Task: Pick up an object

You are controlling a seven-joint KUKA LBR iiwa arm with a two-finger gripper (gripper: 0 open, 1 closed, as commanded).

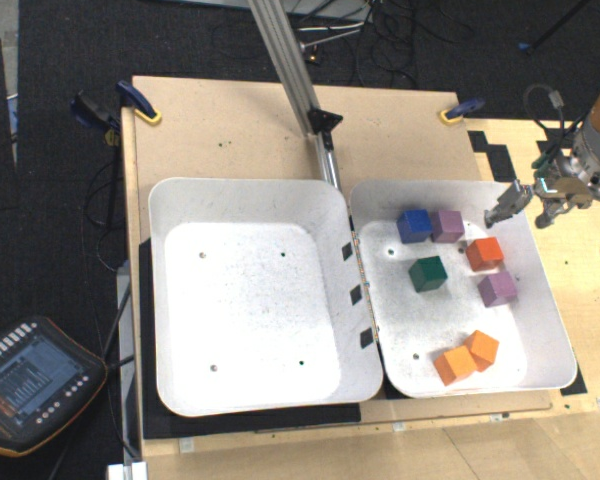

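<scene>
The gripper [526,208] is seen at the right edge, over the upper right rim of the right bin [540,298]. Its two fingers are spread apart, released, with nothing between them. One finger [504,208] points down-left toward the blocks; the other sits near the rim further right.

All blocks are found in the right bin. A blue block [414,225] and a purple block [447,225] are set side by side, touching, in the upper part. An orange-red block [484,253] lies just below and right of them, nearest the gripper but apart from it. A green block [428,273] is placed near the middle, and a second purple block [497,289] is right of it. Two orange blocks [467,357] are touching near the lower rim, forming a pair whose long axis runs from lower-left to upper-right.

The single blocks are roughly cubic, so no long axis can be told; most are turned slightly off the bin's edges.

The left bin [245,293] is beside it, rims touching.
</scene>
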